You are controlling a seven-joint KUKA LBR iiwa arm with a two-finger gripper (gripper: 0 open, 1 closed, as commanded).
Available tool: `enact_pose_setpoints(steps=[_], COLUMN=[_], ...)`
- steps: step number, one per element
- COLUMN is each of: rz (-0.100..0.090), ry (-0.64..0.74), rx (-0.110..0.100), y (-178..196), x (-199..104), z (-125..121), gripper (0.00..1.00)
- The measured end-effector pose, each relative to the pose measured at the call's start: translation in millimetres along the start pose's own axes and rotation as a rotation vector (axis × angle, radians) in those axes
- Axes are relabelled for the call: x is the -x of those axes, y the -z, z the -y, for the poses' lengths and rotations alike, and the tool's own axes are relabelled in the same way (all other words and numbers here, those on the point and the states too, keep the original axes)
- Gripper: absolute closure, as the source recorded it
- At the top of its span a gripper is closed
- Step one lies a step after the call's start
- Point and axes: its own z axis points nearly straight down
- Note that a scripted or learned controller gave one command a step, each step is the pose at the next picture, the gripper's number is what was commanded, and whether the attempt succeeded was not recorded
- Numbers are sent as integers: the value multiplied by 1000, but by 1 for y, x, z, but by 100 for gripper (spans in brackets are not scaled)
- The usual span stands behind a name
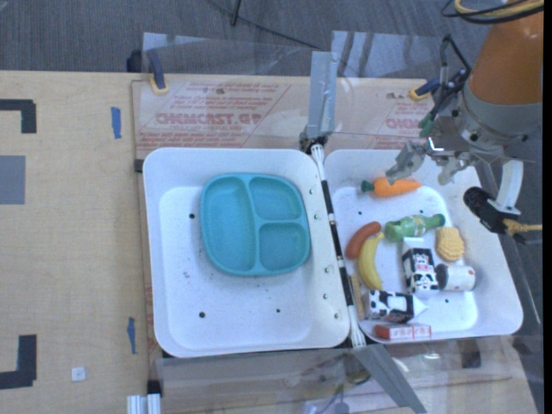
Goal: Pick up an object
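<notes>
My gripper (428, 164) hangs over the back of the right bin (496, 304), its two fingers spread open with nothing between them. Just below and left of its left finger (405, 159) lies an orange carrot (395, 187) on the bin floor. Further forward in this bin lie a green bottle (414, 227), a red sausage (362, 238), a banana (371, 262), a yellow corn piece (449, 245), a cow-patterned carton (420, 270), a white cup (458, 277) and a second cow-patterned carton (390, 303).
A teal divided plate (255, 224) sits in the left bin (172, 274). A red-and-white packet (404, 331) lies at the right bin's front edge. The divider wall (332, 231) runs between the bins. Cables and the arm's body (509, 67) fill the back right.
</notes>
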Motion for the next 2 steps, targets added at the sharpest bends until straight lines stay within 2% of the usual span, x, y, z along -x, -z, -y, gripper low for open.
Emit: enact_pose_setpoints(steps=[1, 2], rz=[2, 2], ry=[-120, -264], rx=[30, 11], y=[-143, -172], x=[10, 58], z=[6, -45], gripper=[0, 0])
